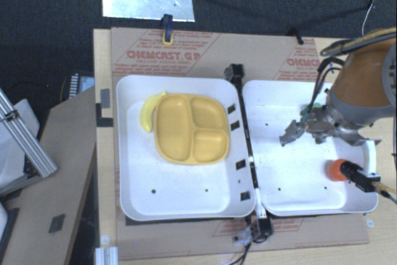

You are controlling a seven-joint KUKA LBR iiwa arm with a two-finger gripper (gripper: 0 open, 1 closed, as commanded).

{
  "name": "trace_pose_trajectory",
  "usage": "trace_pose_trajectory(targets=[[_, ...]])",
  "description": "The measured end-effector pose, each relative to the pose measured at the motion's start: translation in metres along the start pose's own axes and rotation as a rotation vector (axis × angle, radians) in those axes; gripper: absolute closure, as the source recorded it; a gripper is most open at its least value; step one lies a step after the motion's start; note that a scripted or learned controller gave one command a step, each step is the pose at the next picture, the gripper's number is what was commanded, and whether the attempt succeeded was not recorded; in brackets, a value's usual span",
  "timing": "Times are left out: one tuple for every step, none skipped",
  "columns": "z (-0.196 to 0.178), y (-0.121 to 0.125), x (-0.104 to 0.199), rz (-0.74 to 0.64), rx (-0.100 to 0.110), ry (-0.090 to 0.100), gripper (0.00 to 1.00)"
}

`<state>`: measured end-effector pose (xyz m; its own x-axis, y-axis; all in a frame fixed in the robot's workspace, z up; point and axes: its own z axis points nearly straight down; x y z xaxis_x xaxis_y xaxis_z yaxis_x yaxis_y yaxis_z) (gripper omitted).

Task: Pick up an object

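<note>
Yellow divided plate [189, 128], left bin [126, 158], atop half-hidden yellow curved piece [147, 113].

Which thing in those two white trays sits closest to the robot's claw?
The small round orange thing, in the right white bin where the gripper hovers. The yellow divided plate and yellow curved piece lie in the left white bin.

Bench [103, 80], cardboard sheet [186, 49], left bin [127, 152], right bin [279, 195]

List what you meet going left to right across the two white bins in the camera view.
yellow curved piece → yellow divided plate → gripper → small orange object
</note>
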<state>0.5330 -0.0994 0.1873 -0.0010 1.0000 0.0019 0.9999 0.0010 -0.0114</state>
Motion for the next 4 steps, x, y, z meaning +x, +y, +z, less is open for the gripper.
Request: trace_pose_trajectory(targets=[[-0.006, 0.003, 0.000, -0.002, -0.013, -0.002, 0.00], [0.050, 0.009, 0.008, -0.001, -0.008, -0.001, 0.00], [0.103, 0.009, 0.009, 0.000, -0.007, -0.001, 0.00], [0.090, 0.010, 0.008, 0.002, -0.013, -0.002, 1.00]])
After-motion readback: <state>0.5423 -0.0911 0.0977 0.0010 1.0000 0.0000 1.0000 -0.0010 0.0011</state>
